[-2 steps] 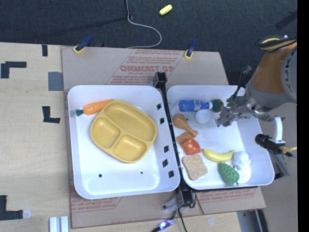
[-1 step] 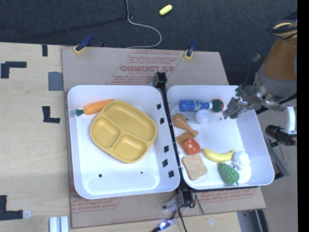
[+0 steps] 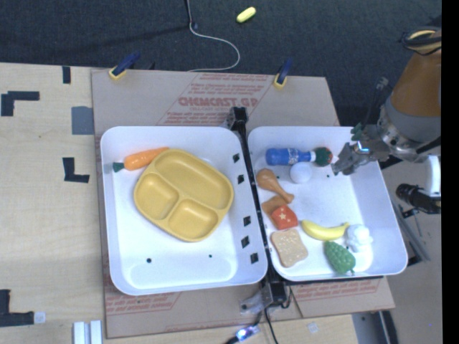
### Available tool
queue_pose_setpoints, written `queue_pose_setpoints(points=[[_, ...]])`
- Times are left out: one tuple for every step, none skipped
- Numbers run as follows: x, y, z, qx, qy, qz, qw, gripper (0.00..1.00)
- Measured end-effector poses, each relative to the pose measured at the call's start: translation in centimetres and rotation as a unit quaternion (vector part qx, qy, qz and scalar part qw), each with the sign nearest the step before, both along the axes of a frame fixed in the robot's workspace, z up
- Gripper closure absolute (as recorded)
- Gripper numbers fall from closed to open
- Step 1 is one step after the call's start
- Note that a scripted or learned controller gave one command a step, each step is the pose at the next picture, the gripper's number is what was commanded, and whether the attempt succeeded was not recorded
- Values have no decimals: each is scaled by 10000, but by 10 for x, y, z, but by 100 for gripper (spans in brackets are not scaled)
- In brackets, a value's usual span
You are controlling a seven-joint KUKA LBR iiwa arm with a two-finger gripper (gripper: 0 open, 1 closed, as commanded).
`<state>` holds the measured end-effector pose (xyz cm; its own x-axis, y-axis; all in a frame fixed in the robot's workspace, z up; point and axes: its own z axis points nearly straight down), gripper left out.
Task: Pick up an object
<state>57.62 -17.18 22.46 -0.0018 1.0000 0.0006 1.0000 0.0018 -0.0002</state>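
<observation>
I see the gripper [image 3: 349,158] over the right bin's [image 3: 373,213] upper right corner, near the bottle [image 3: 290,155] and white ball [image 3: 300,173] — too small and dark to tell more. The arm [image 3: 416,92] runs off frame at right.

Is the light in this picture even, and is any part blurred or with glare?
In the camera view the light is soft and even; the yellow tray casts only a faint shadow on the left bin. No strong glare on the right bin. The end effector looks slightly soft, and the small toys near the banana lack fine detail.
</observation>
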Motion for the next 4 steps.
queue_pose_setpoints(points=[[-21, 50, -11, 5, 18, 15, 10000, 100], [-44, 108, -3, 6, 18, 20, 10000, 100], [-63, 160, 8, 9, 15, 27, 10000, 100], [-85, 199, 9, 2, 22, 18, 10000, 100]])
